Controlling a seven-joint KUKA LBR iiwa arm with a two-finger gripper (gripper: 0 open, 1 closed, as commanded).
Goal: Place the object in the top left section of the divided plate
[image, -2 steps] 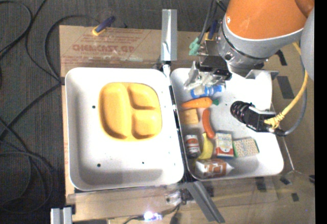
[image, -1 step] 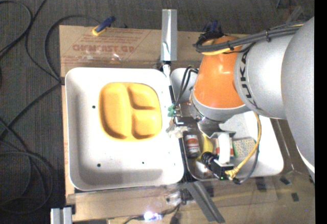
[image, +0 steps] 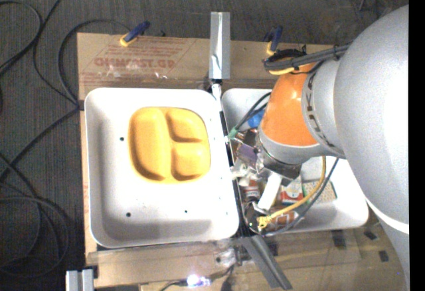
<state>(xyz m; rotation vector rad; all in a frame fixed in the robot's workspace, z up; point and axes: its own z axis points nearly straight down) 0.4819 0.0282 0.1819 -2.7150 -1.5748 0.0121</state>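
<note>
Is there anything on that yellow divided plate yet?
Empty. The yellow divided plate in the left bin shows bare yellow in all its sections.

We see two white bins on the bench (image: 93,50). The left bin (image: 113,216) lies well to the left of the end effector (image: 255,177), the right bin (image: 345,213) beneath and around it. Beyond both, brown cardboard (image: 133,60) carries two blue-and-yellow clamps (image: 134,33), with a metal bar (image: 220,44) upright between the bins. Black cables (image: 26,170) trail across the dark floor (image: 40,17) far left.
</note>
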